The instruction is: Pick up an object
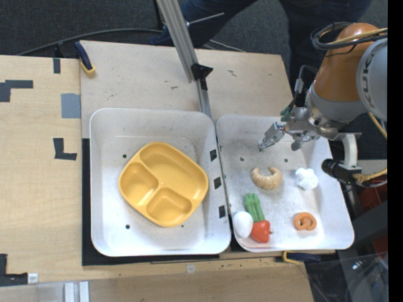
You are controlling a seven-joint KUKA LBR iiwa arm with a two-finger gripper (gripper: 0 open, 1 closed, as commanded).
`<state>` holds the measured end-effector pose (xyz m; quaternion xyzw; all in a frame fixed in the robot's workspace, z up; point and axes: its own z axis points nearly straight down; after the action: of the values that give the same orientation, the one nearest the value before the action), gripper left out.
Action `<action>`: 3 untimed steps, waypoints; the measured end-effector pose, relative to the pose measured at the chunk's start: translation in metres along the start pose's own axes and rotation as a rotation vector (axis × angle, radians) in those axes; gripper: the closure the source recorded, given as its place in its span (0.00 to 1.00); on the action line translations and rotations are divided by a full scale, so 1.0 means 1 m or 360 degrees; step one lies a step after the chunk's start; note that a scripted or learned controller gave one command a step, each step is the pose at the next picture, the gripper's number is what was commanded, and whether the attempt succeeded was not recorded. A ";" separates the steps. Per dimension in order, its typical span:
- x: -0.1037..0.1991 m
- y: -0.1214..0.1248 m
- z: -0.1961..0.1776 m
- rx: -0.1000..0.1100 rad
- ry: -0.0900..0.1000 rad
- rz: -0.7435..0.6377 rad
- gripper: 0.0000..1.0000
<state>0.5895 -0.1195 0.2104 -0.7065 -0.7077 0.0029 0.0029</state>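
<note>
While the arm reaches in over the right bin, its pincer hangs with fingers apart, holding nothing, above the bin's far end. Below lie a croissant, white lump, orange ring, egg and red-and-green vegetable. The left bin holds a yellow plate.
</note>
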 end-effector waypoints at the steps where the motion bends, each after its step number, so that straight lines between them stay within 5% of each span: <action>1: 0.001 0.004 0.064 -0.0001 0.0000 0.0000 0.00; 2: 0.002 0.003 0.118 -0.0003 0.0000 0.0000 0.00; 3: 0.002 0.004 0.105 -0.0008 0.0001 -0.0003 1.00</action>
<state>0.5923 -0.1171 0.1054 -0.7059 -0.7083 0.0011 0.0014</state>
